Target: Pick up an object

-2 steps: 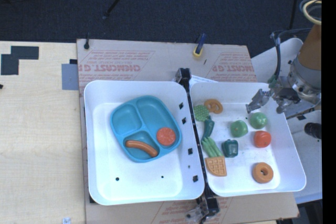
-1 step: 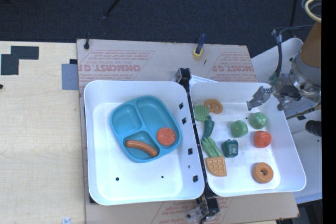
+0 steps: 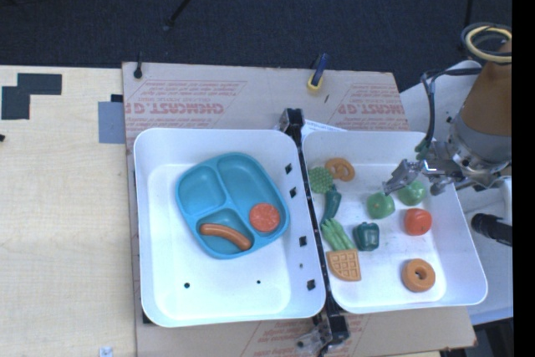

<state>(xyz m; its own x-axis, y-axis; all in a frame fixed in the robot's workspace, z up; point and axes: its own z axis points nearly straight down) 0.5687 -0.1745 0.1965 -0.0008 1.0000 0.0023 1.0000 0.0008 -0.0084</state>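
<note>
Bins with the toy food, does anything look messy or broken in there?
Nothing looks broken or spilled. The blue tray sits tilted in the left bin, with a sausage and a red slice in its compartments. In the right bin the toys lie scattered, like the waffle and donut.

Dark carpet – pale bench (cables).
</note>
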